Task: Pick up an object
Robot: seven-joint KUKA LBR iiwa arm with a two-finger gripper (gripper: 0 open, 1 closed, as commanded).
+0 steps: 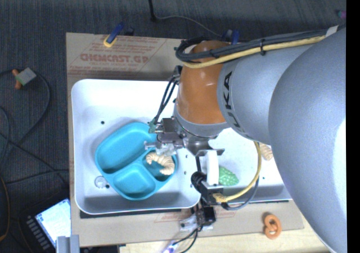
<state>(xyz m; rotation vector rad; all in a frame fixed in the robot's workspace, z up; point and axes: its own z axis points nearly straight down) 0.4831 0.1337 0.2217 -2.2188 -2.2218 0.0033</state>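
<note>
While the arm reaches in from the right:
Gripper (163,146): over the blue tray's right edge; how far open, cannot tell.
Blue tray (121,153): left bin (84,134).
Rope piece (160,163): tray's right rim.
Green object (226,176): right bin.
Board (112,58): reads "CHEMCAST GP".
Arm (225,86): dark lettering, unreadable.

"CHEMCAST GP" on brown board (115,58)

Blue divided tray (126,162) tilted in left bin (84,134), tan rope knot (160,162) on it.

Arm (270,94) bent low, end effector (160,150) down
</note>
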